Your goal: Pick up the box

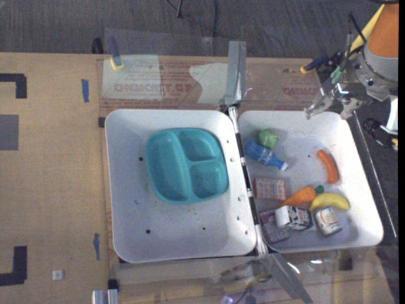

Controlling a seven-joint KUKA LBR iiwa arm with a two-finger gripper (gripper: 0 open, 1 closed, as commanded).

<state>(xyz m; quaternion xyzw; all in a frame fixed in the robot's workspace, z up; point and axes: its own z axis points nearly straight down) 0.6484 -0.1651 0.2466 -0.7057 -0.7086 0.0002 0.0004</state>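
gripper (330, 101) over right bin's (364, 189) far corner, fingers look spread, nothing in them; box (269, 188) near the divider, untouched

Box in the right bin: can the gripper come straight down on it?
Probably yes. The box lies flat with its top uncovered, though the carrot sits close beside it. The gripper hovers over the bin's far edge.

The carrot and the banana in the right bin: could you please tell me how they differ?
The carrot is orange with a green end; the banana is yellow. The carrot tapers and lies straight, tilted up toward the right, while the banana curves in an arch. The carrot lies nearer the bin divider, and the banana lies right of it. Both lie side by side in the right bin, about equal in size.
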